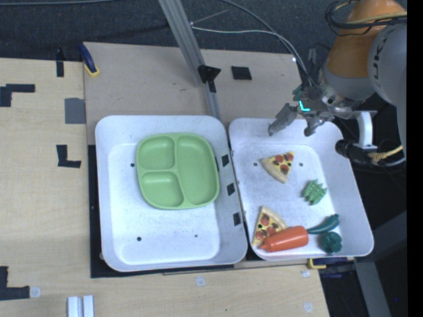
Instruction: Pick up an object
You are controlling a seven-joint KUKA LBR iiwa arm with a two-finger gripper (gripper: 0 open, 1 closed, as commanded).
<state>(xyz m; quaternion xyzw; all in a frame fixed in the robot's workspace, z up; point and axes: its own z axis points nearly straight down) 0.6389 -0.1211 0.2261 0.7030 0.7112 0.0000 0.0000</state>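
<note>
Our gripper (291, 124) hangs spread and empty over the right bin's (350, 177) far rim. The nearest pizza slice (279, 165) lies flat below; we risk fingers skating off its thin edge.

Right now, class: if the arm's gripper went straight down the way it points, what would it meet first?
Probably the bare floor near the back rim of the right-hand shallow white bin, behind the upper toy pizza slice; the gripper hangs above it, depth unclear.
</note>
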